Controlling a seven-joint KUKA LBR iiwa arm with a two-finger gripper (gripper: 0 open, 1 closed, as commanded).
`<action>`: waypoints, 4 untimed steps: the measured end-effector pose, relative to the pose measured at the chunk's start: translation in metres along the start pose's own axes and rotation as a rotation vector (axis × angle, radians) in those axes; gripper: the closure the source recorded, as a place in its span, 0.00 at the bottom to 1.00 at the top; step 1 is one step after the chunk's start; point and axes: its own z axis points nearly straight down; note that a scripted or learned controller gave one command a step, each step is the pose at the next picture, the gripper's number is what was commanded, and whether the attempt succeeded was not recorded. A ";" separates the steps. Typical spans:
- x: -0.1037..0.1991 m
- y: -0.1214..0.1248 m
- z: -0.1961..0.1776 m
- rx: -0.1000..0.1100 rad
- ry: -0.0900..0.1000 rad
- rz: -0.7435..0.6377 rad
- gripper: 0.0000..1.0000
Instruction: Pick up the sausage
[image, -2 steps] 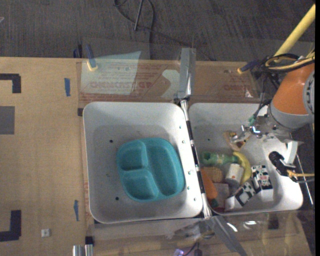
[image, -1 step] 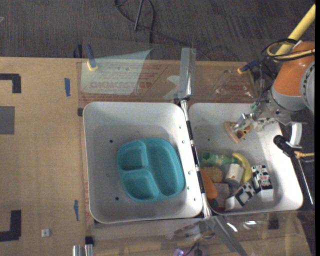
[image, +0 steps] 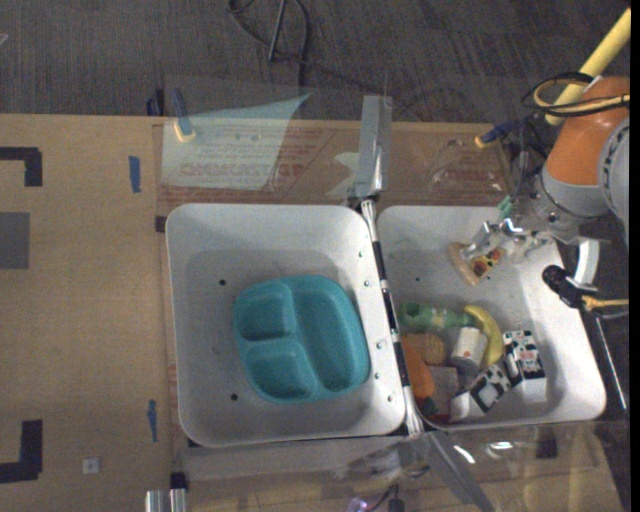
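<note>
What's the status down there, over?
Pincer hovering by pizza slice, right bin. Sausage lies apart, against bin's left wall. Toy pile crowds it.

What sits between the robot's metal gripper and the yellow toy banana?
In the camera view, bare white bin floor separates the gripper from the yellow toy banana; a tan wedge-shaped toy lies just beside the gripper.

Hand (image: 497, 236) low, arm from right.
</note>
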 end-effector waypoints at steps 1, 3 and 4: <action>0.000 0.000 0.000 0.000 -0.001 0.000 0.00; 0.002 0.000 0.000 -0.003 -0.003 0.009 0.00; 0.004 0.001 -0.011 -0.005 -0.006 0.004 1.00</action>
